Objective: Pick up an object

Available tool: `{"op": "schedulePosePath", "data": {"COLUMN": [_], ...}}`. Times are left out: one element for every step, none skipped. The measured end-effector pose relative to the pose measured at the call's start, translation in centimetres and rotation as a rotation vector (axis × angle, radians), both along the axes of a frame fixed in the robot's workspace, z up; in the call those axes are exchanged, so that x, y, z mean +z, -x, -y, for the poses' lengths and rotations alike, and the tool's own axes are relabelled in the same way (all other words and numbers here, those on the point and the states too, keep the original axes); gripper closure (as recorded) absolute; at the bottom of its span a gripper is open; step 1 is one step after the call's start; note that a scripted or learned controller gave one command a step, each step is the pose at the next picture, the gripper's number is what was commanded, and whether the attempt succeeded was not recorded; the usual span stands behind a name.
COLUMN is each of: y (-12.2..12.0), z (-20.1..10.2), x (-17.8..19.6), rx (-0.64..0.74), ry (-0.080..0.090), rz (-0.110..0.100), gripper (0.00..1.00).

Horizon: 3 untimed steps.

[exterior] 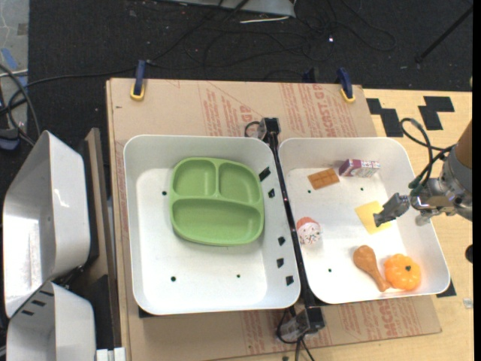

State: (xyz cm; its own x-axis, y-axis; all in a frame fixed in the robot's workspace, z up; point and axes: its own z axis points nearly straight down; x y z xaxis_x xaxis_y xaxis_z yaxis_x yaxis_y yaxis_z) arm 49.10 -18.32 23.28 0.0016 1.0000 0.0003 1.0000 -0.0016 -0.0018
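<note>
The arm (460,173) comes in from the right edge, low over the right bin (421,224), and its gripper (391,210) sits at the bin's right side. A dark fingertip (388,212) lies over the right corner of the yellow slice (369,216), a flat square, maybe cheese. From this angle I can't tell how the gripper is set, or whether it has hold of anything; the slice looks flat on the bin floor.

Around it in the right bin: a small purple and white carton (359,168) lies on its side near the back wall, and just left of it a flat brown cracker (324,179). Near the divider sits a small white cup with red spots (308,231), well left of the slice. Toward the front, a tan drumstick (370,265) lies at a slant, its thin end touching or just beside the orange pumpkin (403,272) in the front right corner.

The left bin (150,277) holds a green tray (217,201) with three compartments, two small ones at the back and one long one in front, set flat in the bin's middle.

Both bins rest on a cardboard sheet (225,104), clamped at the back by two yellow-tipped clamps (137,85). At far left, two white tubs (41,216) lean beside the bench.
</note>
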Motion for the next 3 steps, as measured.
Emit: {"op": "schedulePosePath", "data": {"y": [-0.8,-0.5,-0.6], "z": [-0.7,-0.5,-0.5], "x": [-5.4,-9.8,-8.5], "rx": [0.001,0.0,0.0], "ry": [-0.001,-0.001,0.001], "rz": [-0.002,-0.002,0.003], "gripper": [0.0,0.0,1.0]}}
